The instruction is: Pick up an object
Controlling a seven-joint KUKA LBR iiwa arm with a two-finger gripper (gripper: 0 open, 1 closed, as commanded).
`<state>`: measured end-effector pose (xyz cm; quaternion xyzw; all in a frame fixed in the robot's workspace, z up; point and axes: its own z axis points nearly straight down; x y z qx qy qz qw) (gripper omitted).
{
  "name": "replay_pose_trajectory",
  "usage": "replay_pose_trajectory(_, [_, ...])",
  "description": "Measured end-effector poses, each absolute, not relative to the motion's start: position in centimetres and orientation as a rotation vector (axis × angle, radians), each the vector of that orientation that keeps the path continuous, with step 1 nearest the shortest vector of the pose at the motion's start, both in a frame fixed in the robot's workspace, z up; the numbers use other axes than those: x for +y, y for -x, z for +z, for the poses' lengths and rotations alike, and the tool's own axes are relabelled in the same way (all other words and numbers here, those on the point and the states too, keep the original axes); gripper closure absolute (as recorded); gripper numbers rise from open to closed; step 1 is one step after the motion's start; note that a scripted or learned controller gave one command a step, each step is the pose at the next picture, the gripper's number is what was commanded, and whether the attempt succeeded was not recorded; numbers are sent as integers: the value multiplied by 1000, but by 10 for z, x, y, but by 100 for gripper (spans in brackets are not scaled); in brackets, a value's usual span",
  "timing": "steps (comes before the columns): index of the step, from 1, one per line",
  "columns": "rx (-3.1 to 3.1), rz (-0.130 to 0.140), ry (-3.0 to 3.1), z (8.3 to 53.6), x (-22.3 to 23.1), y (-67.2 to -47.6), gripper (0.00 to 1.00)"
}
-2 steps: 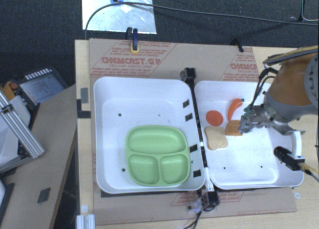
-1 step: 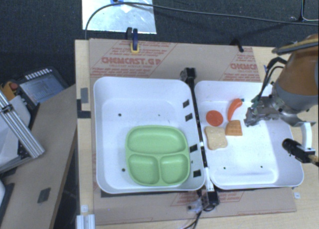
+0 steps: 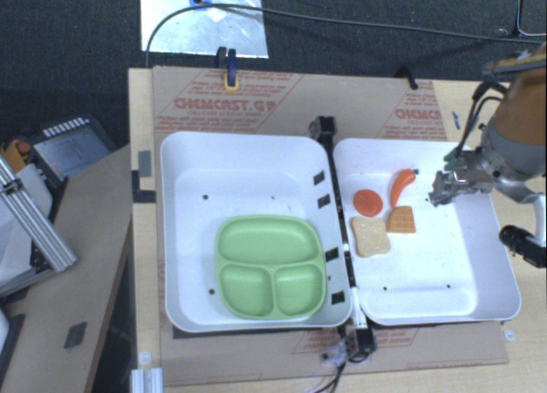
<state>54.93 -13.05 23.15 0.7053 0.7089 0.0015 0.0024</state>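
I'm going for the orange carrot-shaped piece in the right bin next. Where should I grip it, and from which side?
Probably grip the carrot-shaped piece across its narrow middle, coming straight down from above. It lies flat and slanted in the right bin, long and thin, so fingers closing across its width fit best. Its lower end sits close to the tan cracker and red disc, so stay toward the upper half. The gripper hangs just beside it.

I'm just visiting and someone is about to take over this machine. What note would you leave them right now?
Gripper: above the right bin, near its upper right side, holding nothing that I can see.
Items: carrot, red slice, cracker and bread lie clustered in the right bin's left half. Green tray sits in the left bin.
Done: nothing picked.
Left: reach an item, grip, lift.
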Motion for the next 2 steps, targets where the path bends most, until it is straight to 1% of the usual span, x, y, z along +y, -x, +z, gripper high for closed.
replay_pose_trajectory(1, [2224,4,-2213,260,-131,-551,100])
replay_pose_trajectory(2, [2231,6,-2210,264,-82,-568,100])
